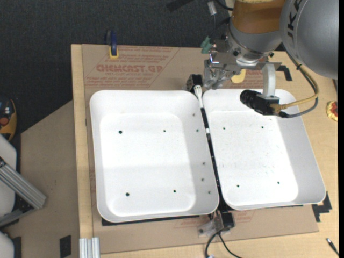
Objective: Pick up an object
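The arm [258,9] reaches in over the far edge of the right bin [301,160]. The gripper [217,71] hangs above the far end of the seam between the two bins; whether it is spread or closed cannot be told, since the wrist body hides it. A small yellowish object [238,76] shows just right of the gripper, partly hidden; its identity cannot be told. The left bin [102,144] lies to the near left of the gripper. A blue-and-yellow clamp [112,43] sits well left of it on the board [134,63].
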`<state>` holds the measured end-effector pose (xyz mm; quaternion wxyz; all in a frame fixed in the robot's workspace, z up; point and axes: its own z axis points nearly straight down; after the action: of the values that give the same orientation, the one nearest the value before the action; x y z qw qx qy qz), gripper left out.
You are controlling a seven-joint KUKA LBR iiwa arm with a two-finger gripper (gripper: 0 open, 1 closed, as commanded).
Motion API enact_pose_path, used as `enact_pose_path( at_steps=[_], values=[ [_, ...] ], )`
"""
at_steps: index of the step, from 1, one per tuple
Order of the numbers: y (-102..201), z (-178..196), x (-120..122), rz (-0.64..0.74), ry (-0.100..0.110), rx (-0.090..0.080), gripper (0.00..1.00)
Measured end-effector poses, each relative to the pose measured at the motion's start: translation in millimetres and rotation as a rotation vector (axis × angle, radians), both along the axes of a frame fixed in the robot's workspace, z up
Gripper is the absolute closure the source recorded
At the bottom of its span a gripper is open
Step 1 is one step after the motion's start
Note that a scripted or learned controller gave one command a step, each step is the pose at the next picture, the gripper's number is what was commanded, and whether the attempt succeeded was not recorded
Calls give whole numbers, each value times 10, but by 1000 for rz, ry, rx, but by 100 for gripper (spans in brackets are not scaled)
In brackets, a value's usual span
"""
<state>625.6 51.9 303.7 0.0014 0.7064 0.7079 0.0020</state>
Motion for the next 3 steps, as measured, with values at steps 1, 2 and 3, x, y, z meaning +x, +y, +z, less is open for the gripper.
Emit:
enact_pose_path(
  at_steps=[1,2,3],
  values=[
    [66,2125,-359,0,-17,2,100],
    [534,1169,35,2,15,-1,100],
    [807,41,402,0,17,-2,100]
  ],
)
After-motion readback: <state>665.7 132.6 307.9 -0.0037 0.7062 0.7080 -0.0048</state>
